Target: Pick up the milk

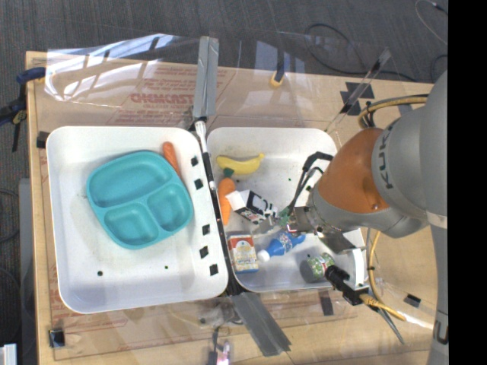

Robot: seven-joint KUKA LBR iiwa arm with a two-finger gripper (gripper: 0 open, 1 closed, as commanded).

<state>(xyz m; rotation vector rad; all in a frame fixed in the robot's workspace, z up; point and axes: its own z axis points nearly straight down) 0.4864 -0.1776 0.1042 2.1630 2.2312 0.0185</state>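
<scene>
Arm (415, 166): grey casing with dark lettering; rounded orange band (351, 175) above wrist
Cables: black loop (308, 175) at wrist; yellow lead (380, 304)

Both white bins (68, 226) look like smooth moulded plastic with a soft sheen, and the teal divided plate (139, 198) in the left one is smooth matt plastic. In the right bin, beside that plate's bin, the milk (243, 252) reads as printed carton paper, slightly glossy, the banana (240, 163) and carrot (225, 200) look like smooth toy plastic, and the bottle (281, 245) is clear shiny plastic. My arm (403, 169) above that bin has smooth painted grey casing with a satin orange band (346, 181); the bench (114, 90) is matt brown board under a glossy clear sheet.
</scene>
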